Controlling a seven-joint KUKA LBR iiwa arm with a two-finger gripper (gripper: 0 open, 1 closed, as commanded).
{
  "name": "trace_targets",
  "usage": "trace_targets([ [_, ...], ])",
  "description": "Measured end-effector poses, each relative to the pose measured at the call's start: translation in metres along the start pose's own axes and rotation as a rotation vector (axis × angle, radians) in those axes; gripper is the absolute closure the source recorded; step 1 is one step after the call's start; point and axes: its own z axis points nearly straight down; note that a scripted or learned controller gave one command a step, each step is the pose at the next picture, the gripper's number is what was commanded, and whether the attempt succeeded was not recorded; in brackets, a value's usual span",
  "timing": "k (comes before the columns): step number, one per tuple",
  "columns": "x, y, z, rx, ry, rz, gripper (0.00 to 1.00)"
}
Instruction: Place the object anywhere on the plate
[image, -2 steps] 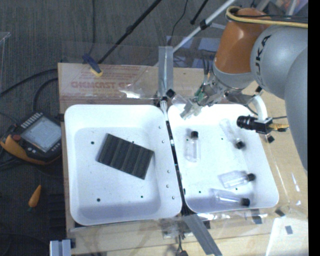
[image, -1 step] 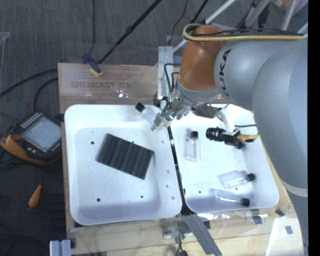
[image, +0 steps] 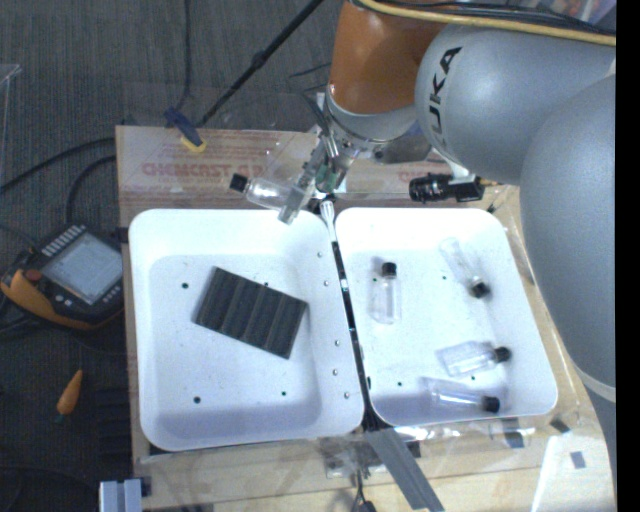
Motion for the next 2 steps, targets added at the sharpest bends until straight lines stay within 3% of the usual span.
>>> trace_targets([
  [1,0.046,0.054,0.064,0.001,0.003,0.043,1.00],
  [2,0.152,0.068,0.002,0.001,0.003,-0.015,1.00],
])
